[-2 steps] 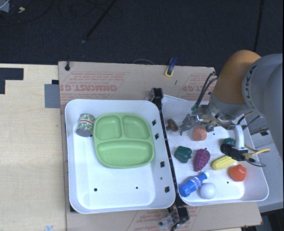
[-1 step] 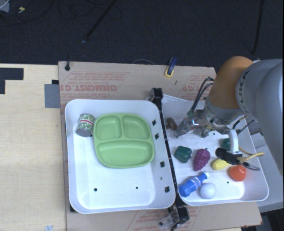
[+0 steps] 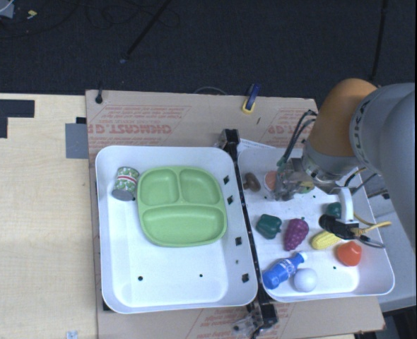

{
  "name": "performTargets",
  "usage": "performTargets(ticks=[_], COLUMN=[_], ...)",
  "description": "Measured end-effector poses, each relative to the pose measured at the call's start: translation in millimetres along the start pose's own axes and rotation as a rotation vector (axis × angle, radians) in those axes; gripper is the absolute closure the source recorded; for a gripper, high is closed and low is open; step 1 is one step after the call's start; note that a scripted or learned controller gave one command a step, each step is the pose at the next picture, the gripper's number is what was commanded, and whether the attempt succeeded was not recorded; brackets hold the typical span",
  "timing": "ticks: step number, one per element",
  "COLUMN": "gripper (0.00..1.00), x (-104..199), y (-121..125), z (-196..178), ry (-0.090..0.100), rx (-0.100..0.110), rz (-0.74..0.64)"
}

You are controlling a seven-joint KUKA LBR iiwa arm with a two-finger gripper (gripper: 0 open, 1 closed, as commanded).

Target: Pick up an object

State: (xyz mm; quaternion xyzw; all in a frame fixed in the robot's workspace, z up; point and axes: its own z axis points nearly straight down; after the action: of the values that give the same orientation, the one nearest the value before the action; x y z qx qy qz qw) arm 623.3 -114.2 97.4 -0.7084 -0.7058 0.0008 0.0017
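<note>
- Now the gripper [image 3: 286, 188] hangs low in the right bin [image 3: 378, 277], near its upper left corner; whether it is wide or narrow I cannot tell.
- Nearest pickable things: a small orange object [image 3: 270, 179] just left of it, a brown object [image 3: 251, 182] beyond.
- A green pepper [image 3: 268, 225] lies below.

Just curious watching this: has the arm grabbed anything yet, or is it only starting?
Nothing looks picked up yet. The gripper is low in the right bin, near the top left corner. The grapes, bottle and white ball lie loose. Grabbing and lifting remain.
</note>
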Motion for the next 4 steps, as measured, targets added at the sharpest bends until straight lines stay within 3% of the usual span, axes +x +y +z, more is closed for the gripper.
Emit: performTargets(ticks=[2,3,4], gripper=[1.00,1.00,1.00], x=[0,-1,35], y=[-9,-9,-52], z=[-115,-131,-122], ry=[-0.001,-0.001,0.001], rx=[-0.005,-0.004,0.003], rz=[-0.004,-0.003,-0.005])
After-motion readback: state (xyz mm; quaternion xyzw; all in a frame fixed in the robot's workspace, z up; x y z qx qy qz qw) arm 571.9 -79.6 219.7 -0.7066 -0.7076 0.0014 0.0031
